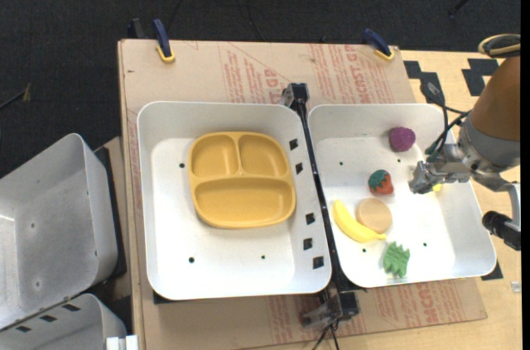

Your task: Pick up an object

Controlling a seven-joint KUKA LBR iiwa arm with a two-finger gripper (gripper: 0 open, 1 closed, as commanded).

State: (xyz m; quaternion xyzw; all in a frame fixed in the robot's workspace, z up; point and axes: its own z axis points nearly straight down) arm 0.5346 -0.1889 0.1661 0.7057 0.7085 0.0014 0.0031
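Observation:
The right bin [464,253] holds a purple round fruit [402,138], a red strawberry [381,182], a yellow banana [352,224], a beige round disc [374,216] and a green leafy piece [397,259]. My gripper [424,181] hangs over the right part of this bin, just right of the strawberry and below the purple fruit. Nothing shows between its tips. The grey arm with its orange band [501,104] comes in from the right edge.
A yellow divided plate [243,179] lies in the left bin [166,257]. A black divider with clips [313,175] runs between the bins. Both sit on a cardboard sheet [248,67]. A white container [50,232] stands off the bench at left.

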